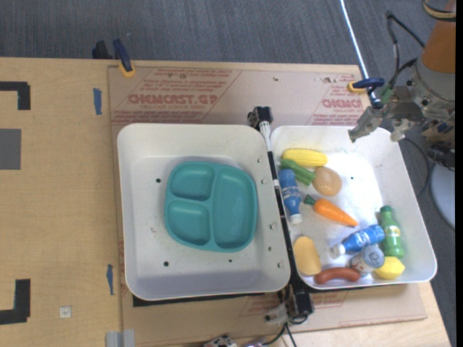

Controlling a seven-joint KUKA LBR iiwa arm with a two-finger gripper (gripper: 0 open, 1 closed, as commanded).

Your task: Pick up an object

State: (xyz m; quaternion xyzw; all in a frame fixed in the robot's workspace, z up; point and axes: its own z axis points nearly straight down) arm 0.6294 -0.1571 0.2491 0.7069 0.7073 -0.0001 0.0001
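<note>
- The pick has not started, as far as I can judge: the grey two-finger gripper (376,125) hangs over the far right corner of the right white bin (418,223), above the toys and touching none of them, with nothing between its fingers.
- Its fingers look spread apart (they are small and partly lost against the wrist hardware, so I say this with some caution).
- What is left is the whole job: choose a toy, come down on it, close, and lift.
- The candidates all lie in the right bin. At the far end, closest to the gripper, a yellow plastic corn cob (304,157) lies flat beside a green plastic pepper-like piece (298,170), with a tan egg-shaped toy (328,181) just near of them.
- An orange plastic carrot (334,211) lies at a slant in the middle, fairly free of its neighbours.
- A small clear bottle with a blue cap (291,196) lies along the bin's left wall.
- At the near end the toys crowd together: a blue bottle (359,240), a green bottle (391,231), a yellow lemon-like piece (391,268), a red sausage (334,275) and a pale yellow oval toy (307,255).
- The left white bin (137,215) bears 1 teal 3-compartment plastic plate (211,204), lying flat.
</note>
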